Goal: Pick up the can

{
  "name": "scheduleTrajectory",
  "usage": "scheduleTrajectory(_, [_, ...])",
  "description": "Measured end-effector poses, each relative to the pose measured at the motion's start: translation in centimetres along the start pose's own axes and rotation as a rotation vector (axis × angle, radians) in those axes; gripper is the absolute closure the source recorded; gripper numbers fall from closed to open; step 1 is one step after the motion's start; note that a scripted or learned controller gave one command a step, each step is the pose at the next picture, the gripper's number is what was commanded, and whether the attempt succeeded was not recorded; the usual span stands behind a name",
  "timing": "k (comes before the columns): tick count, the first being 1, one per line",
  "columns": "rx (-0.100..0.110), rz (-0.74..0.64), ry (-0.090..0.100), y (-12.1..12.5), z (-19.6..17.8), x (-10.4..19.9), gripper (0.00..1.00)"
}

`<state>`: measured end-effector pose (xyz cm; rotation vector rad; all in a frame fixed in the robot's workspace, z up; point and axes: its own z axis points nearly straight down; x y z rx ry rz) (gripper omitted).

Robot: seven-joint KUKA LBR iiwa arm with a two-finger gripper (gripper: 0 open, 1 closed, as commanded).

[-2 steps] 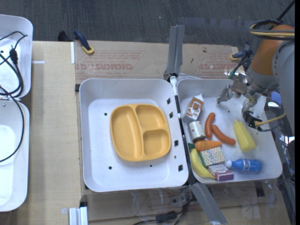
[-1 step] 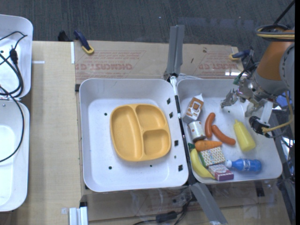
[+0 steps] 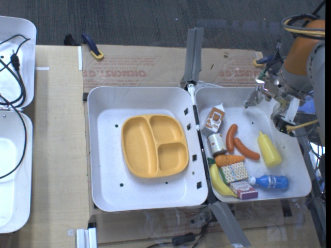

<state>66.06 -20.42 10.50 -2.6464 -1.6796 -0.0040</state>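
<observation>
Arm over the right bin's far corner, can lying untouched near the divider.

The gripper (image 3: pixel 257 98) hangs above the far right part of the right bin (image 3: pixel 305 182); I cannot tell how it is set, and nothing shows in it. The can (image 3: pixel 216 143) lies on its side by the bin's left wall, just below a small carton (image 3: pixel 214 119) and beside two sausages (image 3: pixel 239 141). A yellow divided plate (image 3: pixel 154 144) sits in the left bin (image 3: pixel 103 154).

The wooden bench (image 3: pixel 57 138) bears two white bins (image 3: pixel 103 138) side by side on brown cardboard (image 3: pixel 139 71)
</observation>
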Motion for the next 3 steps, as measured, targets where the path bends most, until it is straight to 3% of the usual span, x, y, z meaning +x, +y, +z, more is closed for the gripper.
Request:
scheduleTrajectory(1, [0.003, 0.040, 0.004, -6.4, 1.3, -2.7, 0.00])
scheduleTrajectory(2, [-0.002, 0.044, 0.000, -0.2, 1.3, 0.5, 0.00])
scheduleTrajectory(3, [0.000, 0.022, -0.004, -8.1, 1.4, -2.9, 0.00])
